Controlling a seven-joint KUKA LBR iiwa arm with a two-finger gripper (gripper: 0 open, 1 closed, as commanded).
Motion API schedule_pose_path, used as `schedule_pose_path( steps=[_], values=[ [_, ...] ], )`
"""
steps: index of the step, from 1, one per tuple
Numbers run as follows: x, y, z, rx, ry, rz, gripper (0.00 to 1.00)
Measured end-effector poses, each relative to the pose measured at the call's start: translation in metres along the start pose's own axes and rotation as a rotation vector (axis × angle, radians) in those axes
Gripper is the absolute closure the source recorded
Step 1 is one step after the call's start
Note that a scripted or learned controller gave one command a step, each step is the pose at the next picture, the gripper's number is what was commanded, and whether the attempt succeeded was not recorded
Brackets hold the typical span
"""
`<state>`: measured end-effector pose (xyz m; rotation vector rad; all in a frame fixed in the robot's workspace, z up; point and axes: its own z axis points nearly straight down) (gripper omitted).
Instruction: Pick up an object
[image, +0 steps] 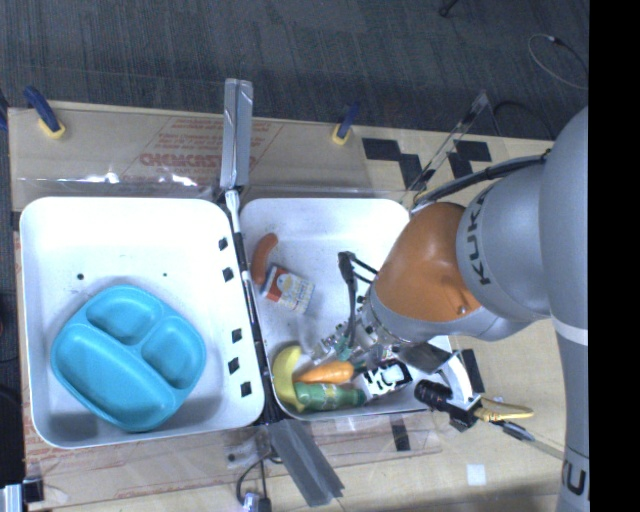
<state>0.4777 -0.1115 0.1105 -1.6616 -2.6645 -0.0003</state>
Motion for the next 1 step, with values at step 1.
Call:
schedule_pose_path(
  steps=[1],
  values=[
    [0.0001,0.0001,0.0000,0.000,0.000,0.000,0.00]
  ],
)
